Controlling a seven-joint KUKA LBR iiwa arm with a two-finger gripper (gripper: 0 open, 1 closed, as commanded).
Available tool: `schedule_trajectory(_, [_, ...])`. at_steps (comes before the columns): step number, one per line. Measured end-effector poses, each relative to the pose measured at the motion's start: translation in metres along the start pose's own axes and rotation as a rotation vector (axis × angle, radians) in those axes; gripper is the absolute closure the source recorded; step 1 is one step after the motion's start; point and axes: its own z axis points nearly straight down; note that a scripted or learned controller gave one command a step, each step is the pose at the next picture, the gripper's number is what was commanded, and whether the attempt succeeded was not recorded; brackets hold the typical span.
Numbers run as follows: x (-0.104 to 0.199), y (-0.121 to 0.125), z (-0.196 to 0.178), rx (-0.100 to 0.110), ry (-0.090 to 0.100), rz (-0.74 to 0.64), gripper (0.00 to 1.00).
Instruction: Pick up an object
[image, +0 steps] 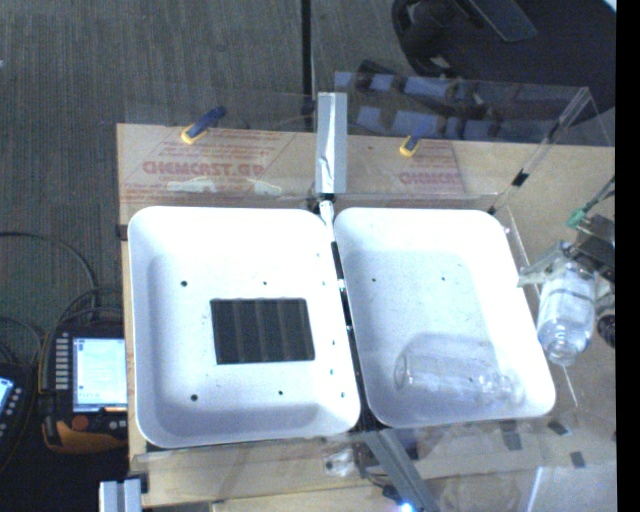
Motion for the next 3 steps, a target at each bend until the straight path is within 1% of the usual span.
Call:
schedule_trajectory(1, [0.052,0.008,0.152,0.007,0.002,0.144,0.0])
schedule_trajectory(2, [0.062,-0.021,0.177,0.001,0.004,0.129,0.0])
schedule_trajectory(3, [0.038,0.0,0.202,-0.053,0.025,0.171,0.0])
